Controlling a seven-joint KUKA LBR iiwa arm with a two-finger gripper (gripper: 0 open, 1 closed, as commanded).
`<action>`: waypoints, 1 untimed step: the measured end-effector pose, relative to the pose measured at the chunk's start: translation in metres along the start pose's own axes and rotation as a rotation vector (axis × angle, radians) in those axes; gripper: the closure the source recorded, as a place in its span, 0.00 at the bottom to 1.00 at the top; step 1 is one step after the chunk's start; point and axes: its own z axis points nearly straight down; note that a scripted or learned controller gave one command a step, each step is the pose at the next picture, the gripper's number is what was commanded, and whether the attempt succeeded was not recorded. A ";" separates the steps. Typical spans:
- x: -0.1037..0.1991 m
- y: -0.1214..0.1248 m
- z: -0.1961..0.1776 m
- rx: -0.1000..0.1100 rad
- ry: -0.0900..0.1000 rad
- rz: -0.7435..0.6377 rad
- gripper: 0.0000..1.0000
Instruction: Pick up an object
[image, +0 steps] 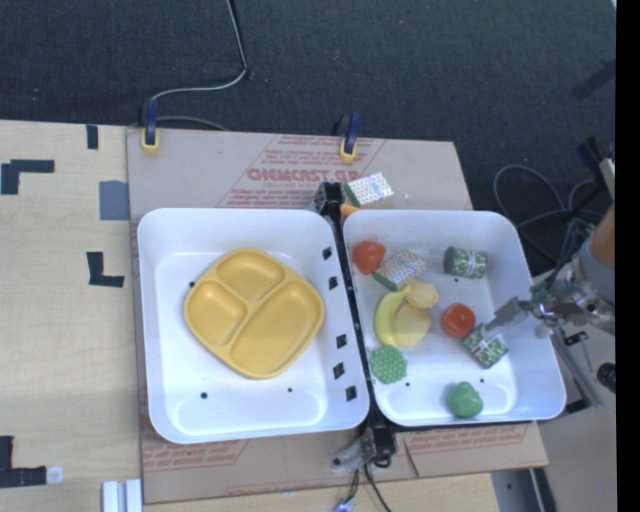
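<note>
The right bin (535, 395) holds several small things. Among them are a red tomato (367, 255), a printed packet (401, 268), a green can (465, 262), a yellow banana (392, 318), a red ball (458, 320), a small green-and-white can (486, 350), a bumpy green ball (389, 365) and a green pepper (464, 399). My gripper (503, 316) reaches in low over the bin's right wall. Its tip is just above and to the right of the small green-and-white can, close to the red ball. Nothing shows in its grasp.
The left bin (160, 400) carries a yellow divided plate (255, 312). A black divider with clips (340, 300) runs between the bins. A small packet (368, 188) lies on the cardboard behind the right bin. Cables (540, 190) trail at the far right.
</note>
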 end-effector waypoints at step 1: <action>0.054 0.024 0.107 -0.005 0.000 -0.001 0.00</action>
